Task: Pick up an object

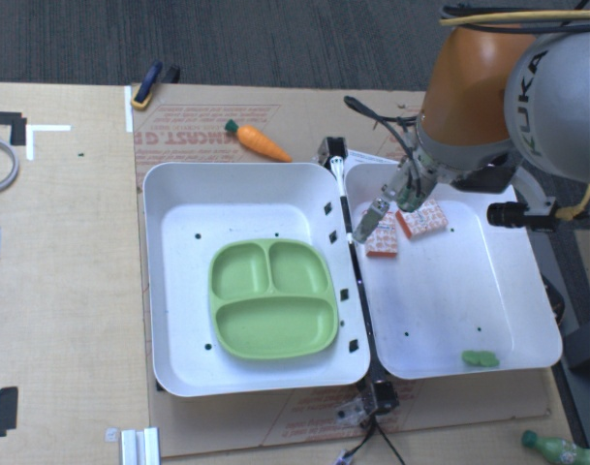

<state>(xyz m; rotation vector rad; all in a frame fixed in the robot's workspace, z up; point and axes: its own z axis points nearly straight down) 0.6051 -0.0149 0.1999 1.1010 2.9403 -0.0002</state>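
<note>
The gripper (372, 226) hangs low in the right bin (508, 327), just beside two red-white packets (383, 244); finger state cannot be told.

- Left shallow white plastic bin (169, 260): a green three-compartment plate (272, 297) takes the middle; open floor along the far wall and both side walls.
- Right shallow white plastic bin (527, 298): two red-and-white patterned blocks (422, 220) lie near the far left corner, under the grey arm's two-finger gripper (367, 227).
- Small flat green piece (481, 358) against the near wall; floor between it and the blocks is open.
- Orange toy carrot (260, 141) lies on the cardboard behind the left bin.
</note>
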